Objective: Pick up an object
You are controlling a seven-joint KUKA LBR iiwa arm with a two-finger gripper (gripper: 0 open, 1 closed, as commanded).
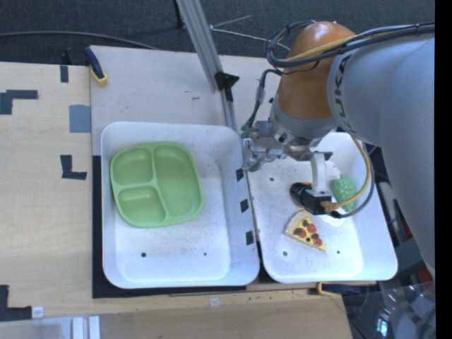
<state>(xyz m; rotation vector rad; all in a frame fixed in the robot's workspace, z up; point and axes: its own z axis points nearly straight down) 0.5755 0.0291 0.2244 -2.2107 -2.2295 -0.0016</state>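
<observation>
Though I cannot tell whether the fingers [248, 162] grip, the pizza slice [305, 230] lies apart.

Floor [85, 6]: dark grey carpet along the top of the view, with a thin black cable [85, 35] lying across it. Surface [42, 246]: pale wood at left and along the bottom, marked with dark and grey tape patches [80, 117]. A lighter, speckled board [155, 90] lies on it, with a blue-and-yellow clamp [96, 65] at its upper left corner. An aluminium rail [196, 30] slants down from the top edge. Lighting is even.
</observation>
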